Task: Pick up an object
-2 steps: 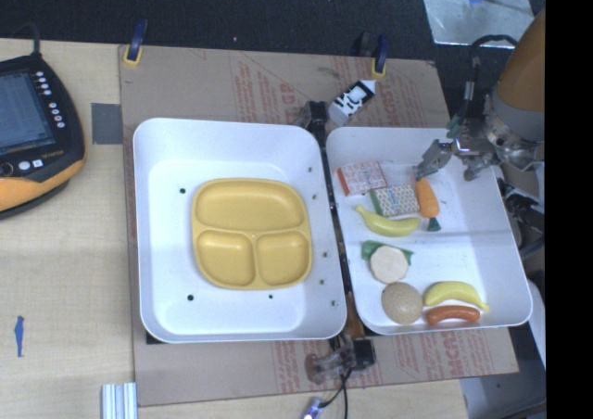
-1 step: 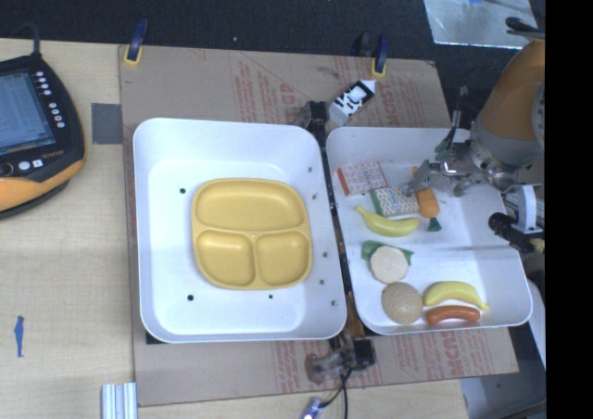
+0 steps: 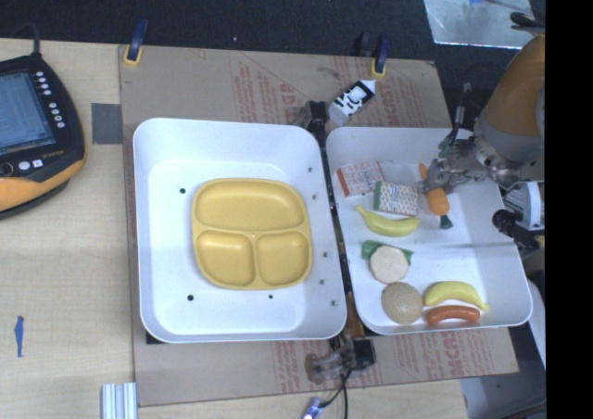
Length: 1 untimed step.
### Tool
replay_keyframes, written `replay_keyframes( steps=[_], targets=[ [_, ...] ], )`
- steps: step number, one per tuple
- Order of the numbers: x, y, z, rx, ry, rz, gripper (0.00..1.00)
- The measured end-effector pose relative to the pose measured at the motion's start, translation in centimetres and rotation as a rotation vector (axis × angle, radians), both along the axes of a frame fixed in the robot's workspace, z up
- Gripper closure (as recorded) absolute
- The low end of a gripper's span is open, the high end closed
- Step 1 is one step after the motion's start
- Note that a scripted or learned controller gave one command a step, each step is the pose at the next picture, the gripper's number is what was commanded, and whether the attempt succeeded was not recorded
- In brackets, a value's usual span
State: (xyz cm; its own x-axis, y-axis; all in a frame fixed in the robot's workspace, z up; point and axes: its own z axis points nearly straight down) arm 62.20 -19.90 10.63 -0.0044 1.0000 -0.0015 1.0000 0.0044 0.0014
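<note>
My gripper (image 3: 445, 173) reaches in from the right and hangs low over the upper right part of the right bin (image 3: 505, 250). A small orange carrot (image 3: 437, 201) lies right at its tip, touching or nearly so; I cannot tell whether it is gripped. Just left of it lie a green-patterned packet (image 3: 397, 197) and a red-and-white card (image 3: 359, 176). A yellow banana (image 3: 387, 222) lies below the packet. Toward the front are a white round piece with a green leaf (image 3: 389, 264), a beige lump (image 3: 401, 302), a second banana (image 3: 454, 294) and a red sausage (image 3: 452, 315).
The left bin (image 3: 162, 222) holds a yellow divided plate (image 3: 252, 232). A control pendant (image 3: 32, 134) rests on the bench at far left. A black-and-white object (image 3: 352, 100) lies behind the gap between the bins. The arm's orange band (image 3: 519, 93) stands over the bin's right rim.
</note>
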Motion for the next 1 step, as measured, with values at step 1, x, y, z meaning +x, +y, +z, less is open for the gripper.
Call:
replay_keyframes(
  steps=[1],
  targets=[
    [2.89,4.87,-1.44,0.001,0.013,0.001,1.0]
  ],
)
